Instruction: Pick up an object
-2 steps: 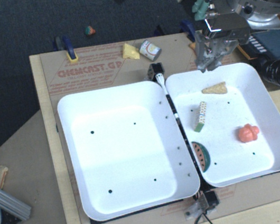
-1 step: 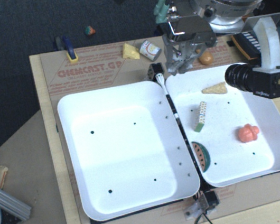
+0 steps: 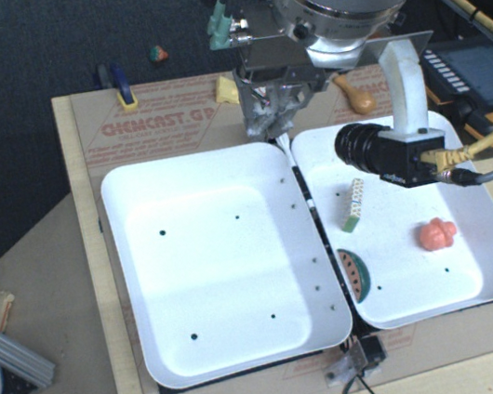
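The right bin [image 3: 488, 281] holds three things. A pink lumpy object [image 3: 436, 233] lies toward its right side. A small white dotted block with a green end [image 3: 354, 203] lies near the bin's middle left. A watermelon-slice piece [image 3: 355, 274] rests against its left wall. My gripper [image 3: 272, 119] hangs over the far edge where the two bins meet, well behind all three objects and touching none of them. Nothing shows in its grasp.
The left bin [image 3: 134, 202] sits beside the right one. A black cylinder on a white bracket [image 3: 373, 152] juts over the right bin's far part. On the board behind lie a yellow piece [image 3: 226, 91], an orange-brown object [image 3: 357, 96] and a blue-yellow clamp [image 3: 121, 86].
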Tool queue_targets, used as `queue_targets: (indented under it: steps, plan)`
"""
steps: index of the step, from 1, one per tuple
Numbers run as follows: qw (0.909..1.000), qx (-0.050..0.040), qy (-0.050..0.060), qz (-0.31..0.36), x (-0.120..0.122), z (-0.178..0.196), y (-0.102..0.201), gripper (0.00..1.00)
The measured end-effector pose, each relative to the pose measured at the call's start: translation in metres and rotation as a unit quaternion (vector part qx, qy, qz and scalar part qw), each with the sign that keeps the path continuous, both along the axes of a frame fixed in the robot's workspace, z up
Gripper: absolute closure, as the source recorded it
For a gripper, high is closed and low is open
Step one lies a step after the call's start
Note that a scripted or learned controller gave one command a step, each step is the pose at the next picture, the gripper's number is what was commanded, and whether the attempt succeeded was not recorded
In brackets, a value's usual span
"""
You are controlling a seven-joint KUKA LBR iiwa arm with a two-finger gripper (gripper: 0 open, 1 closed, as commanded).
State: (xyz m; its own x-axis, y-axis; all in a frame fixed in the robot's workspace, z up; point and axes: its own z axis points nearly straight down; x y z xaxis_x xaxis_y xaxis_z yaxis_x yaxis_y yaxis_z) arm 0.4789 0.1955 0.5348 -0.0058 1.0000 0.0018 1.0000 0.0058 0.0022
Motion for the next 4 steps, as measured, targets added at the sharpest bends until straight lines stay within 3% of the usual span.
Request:
queue_targets:
  steps: [1, 2, 3, 4]
  plan:
    - [1.0, 0.0, 0.0, -0.001, 0.0, 0.0, 0.031, 1.0]
    - [1.0, -0.0003, 0.0, -0.002, 0.0, 0.0, 0.029, 0.0]
    - [0.9999, -0.0037, 0.006, -0.01, 0.038, -0.094, -0.091, 0.0]
    - [1.0, 0.0011, -0.004, -0.001, -0.001, 0.0, -0.065, 0.0]
